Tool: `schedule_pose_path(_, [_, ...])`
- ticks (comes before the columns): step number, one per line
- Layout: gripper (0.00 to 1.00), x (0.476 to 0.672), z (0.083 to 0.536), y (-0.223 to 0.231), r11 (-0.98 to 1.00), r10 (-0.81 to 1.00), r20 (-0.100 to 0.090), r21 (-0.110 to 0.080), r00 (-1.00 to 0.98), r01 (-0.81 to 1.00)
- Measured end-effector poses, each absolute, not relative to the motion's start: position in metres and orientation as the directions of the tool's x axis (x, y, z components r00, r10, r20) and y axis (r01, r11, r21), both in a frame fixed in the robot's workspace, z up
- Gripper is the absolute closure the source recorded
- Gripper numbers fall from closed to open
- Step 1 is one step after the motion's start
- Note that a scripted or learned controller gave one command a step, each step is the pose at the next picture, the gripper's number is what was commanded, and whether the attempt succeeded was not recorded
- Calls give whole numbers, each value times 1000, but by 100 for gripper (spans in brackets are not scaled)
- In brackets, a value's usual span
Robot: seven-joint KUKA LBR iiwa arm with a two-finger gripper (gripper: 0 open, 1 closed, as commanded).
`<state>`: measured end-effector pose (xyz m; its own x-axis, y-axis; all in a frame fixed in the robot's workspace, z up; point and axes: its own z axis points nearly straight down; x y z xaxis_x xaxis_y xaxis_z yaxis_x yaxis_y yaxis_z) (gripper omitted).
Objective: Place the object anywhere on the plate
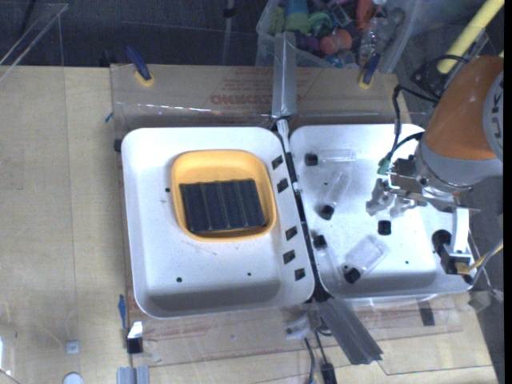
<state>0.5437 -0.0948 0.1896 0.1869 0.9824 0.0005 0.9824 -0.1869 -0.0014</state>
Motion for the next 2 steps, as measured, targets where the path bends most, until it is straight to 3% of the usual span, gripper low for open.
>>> schedule_pose_path(1, [100,599,243,-105,19,1000,-2,2,-19,1000])
schedule_pose_path(2, [100,597,261,-107,255,967,-3,3,-255,967])
